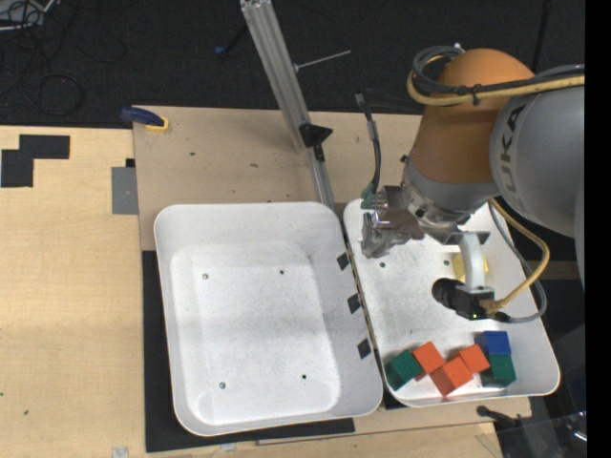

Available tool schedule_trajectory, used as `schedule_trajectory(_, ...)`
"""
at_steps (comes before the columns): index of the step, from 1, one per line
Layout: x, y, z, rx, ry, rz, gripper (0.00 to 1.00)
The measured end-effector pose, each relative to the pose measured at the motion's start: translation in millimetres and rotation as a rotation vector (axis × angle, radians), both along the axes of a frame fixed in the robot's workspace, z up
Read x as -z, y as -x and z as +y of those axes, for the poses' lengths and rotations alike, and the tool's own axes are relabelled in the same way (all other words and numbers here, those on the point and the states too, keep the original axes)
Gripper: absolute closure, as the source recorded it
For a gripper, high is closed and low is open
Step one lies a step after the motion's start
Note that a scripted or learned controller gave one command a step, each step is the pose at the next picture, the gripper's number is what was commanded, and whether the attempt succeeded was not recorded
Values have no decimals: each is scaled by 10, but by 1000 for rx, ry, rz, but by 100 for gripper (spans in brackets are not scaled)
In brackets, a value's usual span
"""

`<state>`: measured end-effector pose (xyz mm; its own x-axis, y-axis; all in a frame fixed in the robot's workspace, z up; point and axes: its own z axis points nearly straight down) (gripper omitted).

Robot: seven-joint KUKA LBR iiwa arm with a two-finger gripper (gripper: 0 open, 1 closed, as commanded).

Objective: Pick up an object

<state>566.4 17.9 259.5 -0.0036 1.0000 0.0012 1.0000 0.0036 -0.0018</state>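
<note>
Nearest you, chunky blocks huddle in the right bin's (535,375) front corner: green cube (405,367), orange blocks (451,368), blue cube (495,343). Further back, your tool (374,239) hangs over that bin's speckled floor, metal glinting; whether it's spread, you can't tell. Smooth left bin (172,227) alongside, pale wooden worktop (220,156) beyond.

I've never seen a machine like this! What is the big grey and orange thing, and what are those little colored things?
That is a robot arm, seen by a camera looking down from above the bench. At its end is a gripper, its two-finger hand, hanging over the top of the right bin. I cannot see anything between its fingers. In that bin's near corner sit small blocks: orange, green and blue ones. The left bin sits beside it. The arm's job is to pick up one object.
</note>
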Motion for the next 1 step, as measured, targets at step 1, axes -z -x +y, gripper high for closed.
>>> schedule_trajectory(1, 102, -378, 424, 1, 1, 0, 100)
